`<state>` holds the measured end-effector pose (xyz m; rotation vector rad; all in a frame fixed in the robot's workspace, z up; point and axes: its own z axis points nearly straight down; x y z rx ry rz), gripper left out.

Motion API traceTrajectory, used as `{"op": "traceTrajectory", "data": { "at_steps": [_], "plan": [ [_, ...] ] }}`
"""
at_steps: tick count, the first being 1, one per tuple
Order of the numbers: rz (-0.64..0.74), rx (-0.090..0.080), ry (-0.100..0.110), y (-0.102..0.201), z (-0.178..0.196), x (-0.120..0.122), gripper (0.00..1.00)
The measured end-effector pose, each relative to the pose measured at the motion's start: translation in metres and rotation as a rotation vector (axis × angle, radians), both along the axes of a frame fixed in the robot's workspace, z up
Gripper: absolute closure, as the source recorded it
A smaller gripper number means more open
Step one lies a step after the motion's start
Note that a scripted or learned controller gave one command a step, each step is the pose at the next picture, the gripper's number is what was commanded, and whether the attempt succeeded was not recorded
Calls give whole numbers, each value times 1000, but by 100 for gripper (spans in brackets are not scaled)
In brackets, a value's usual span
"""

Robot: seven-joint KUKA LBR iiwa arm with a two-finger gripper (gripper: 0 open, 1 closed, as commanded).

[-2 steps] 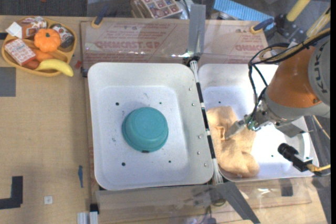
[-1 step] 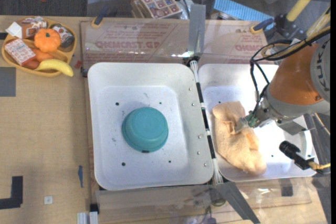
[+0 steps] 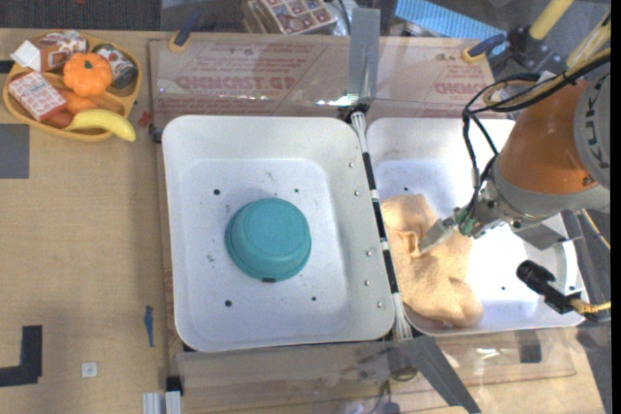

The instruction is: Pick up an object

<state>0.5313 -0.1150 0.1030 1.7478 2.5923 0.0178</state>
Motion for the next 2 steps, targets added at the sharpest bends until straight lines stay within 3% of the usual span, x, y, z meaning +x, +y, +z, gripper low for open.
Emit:
{"op": "traceTrajectory", "data": {
  "at_steps": [1, 2],
  "plan": [
    [-22, -3, 4, 9, -11, 17, 0],
    [-208, 1, 4, 10, -11, 31, 0]
  ]
}}
